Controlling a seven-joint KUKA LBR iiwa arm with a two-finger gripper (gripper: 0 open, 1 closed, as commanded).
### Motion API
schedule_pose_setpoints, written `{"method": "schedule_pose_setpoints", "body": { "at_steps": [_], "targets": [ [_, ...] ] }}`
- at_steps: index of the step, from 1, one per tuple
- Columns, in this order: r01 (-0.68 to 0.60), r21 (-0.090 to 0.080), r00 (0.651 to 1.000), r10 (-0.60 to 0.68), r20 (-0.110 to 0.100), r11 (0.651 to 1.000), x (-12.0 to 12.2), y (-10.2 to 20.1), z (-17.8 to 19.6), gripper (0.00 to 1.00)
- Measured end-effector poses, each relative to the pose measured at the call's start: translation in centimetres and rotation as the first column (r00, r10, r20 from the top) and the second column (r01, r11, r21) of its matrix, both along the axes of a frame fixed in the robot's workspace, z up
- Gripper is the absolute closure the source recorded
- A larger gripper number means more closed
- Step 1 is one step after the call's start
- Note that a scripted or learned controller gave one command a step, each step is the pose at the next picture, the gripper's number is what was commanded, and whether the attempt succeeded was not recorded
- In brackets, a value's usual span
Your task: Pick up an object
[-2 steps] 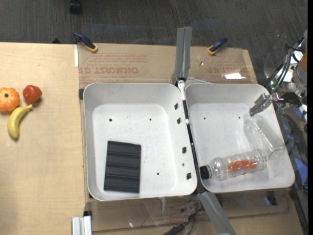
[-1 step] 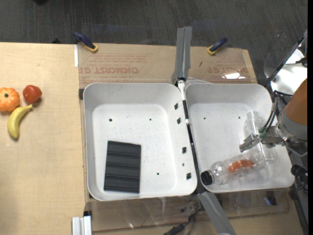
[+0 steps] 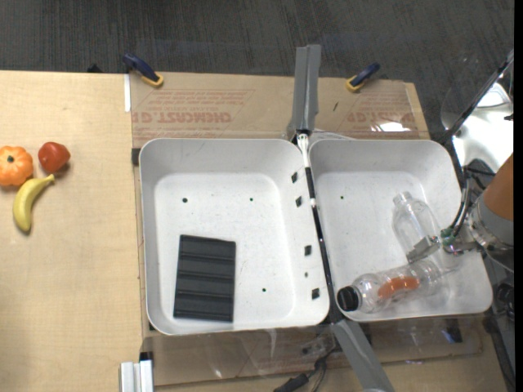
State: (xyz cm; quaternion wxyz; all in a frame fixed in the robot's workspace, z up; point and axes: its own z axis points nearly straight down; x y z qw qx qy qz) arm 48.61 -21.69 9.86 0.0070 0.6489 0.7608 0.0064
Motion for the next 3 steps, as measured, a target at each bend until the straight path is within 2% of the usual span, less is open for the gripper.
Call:
{"method": "schedule_pose_setpoints", "body": {
  "at_steps": [1, 2, 3],
  "targets": [
    [-0.09, -0.008, 0.996, 0.09, -0.01, 0.996, -0.6, 1.3, -0.4, 0.0],
    [0.336, 0.002, 0.942, -0.336, -0.016, 0.942, 1.7, 1.4, -0.5, 0.0],
    [0.311, 0.008, 0.95, -0.311, -0.02, 0.95, 8.5, 1.0, -0.6, 0.0]
  ]
}}
